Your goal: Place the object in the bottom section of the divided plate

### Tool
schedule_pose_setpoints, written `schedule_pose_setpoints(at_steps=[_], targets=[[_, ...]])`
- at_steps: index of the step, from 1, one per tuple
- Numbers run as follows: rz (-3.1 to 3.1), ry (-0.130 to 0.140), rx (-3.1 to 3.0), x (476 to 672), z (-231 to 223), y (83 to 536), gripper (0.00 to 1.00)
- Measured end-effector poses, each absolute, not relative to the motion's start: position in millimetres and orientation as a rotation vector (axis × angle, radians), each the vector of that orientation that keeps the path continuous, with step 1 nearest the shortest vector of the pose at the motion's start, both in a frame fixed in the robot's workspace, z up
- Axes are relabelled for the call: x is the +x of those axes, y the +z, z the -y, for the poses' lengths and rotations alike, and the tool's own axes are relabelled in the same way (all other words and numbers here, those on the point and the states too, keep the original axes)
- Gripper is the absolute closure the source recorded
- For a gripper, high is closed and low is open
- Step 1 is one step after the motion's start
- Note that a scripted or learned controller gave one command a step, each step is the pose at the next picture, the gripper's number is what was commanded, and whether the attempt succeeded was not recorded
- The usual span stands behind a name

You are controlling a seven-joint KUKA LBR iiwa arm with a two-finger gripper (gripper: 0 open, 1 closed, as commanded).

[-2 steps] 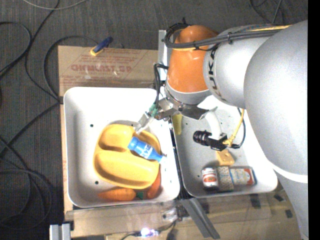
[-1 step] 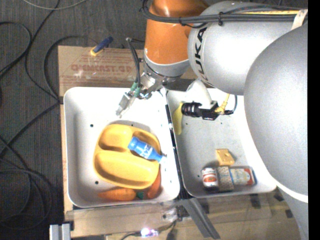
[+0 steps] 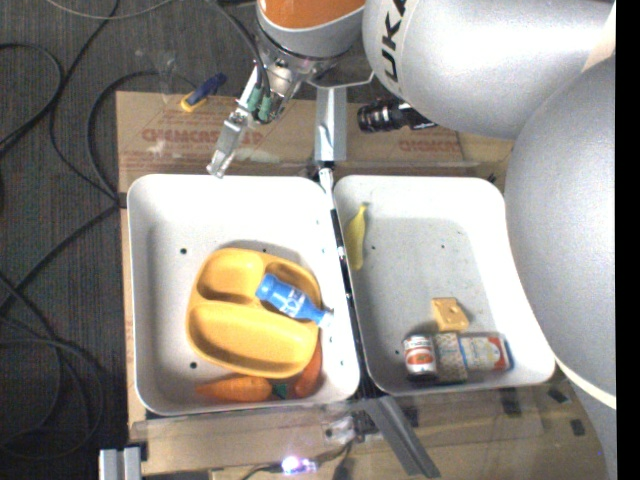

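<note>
Blue Bottle Position and Arm Status

Blue bottle point(image 3: 291, 300) lies on its side on the yellow divided plate point(image 3: 255, 318), tilted from upper left to lower right, at the plate's upper right. It rests across the ridge between the sections, with its lower end reaching toward the plate's right edge. The plate sits in the left bin point(image 3: 150, 268), in the lower centre of the frame. An orange carrot point(image 3: 235, 389) lies just below the plate against the bin's lower wall, and a second orange item point(image 3: 312, 373) shows at the plate's lower right corner.

The right bin point(image 3: 500, 228) holds a yellow banana point(image 3: 355, 236) along its left wall, a tan cracker point(image 3: 450, 314), a small can point(image 3: 419, 357) and a flat packet point(image 3: 472, 354) just beside it near the lower wall.

The gripper point(image 3: 222, 158) hangs at the upper left of the frame, above the top edge of the left bin, over the brown cardboard on the bench point(image 3: 150, 128). It is well apart from the bottle. Nothing shows between the jaws; whether they are open or closed cannot be told. The grey arm point(image 3: 470, 48) with its orange band fills the upper right.
</note>
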State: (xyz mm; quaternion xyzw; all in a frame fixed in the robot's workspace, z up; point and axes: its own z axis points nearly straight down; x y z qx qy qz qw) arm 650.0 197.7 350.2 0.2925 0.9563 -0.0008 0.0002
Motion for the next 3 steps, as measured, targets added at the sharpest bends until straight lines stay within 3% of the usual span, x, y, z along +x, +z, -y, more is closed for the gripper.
schedule_pose_setpoints(at_steps=[1, 2, 3], targets=[[-3.049, -0.003, 0.76, 611.6, -176.7, 385.0, 0.0], [-3.024, 0.001, 0.859, 641.7, -188.0, 378.3, 0.0], [-3.023, 0.001, 0.859, 641.8, -188.0, 378.5, 0.0]])
